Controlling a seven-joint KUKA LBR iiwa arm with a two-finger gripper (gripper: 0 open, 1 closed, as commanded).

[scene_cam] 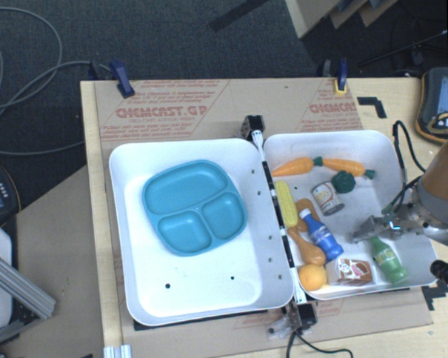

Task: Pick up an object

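The right bin point(371, 142) holds several toys. Two carrots point(292, 166) point(343, 165) lie at the back, with a dark green piece point(345, 182) and a small can point(327, 198) below them. A corn cob point(286, 203), a blue bottle point(321, 235), a tan piece point(307, 245) and an orange point(312, 277) lie along the left wall. A red-and-white packet point(355, 270) and a green bottle point(387, 259) lie at the front. My gripper point(374, 226) hangs low in the bin's right half, just above the green bottle and right of the blue bottle, with nothing seen held in it.
The left bin point(140, 289) holds a blue divided plate point(194, 207). The arm point(436, 195) comes in over the right bin's right wall. Clamps point(120, 77) point(341, 74) stand on the board's far edge. A cable point(402, 152) runs along the right rim.
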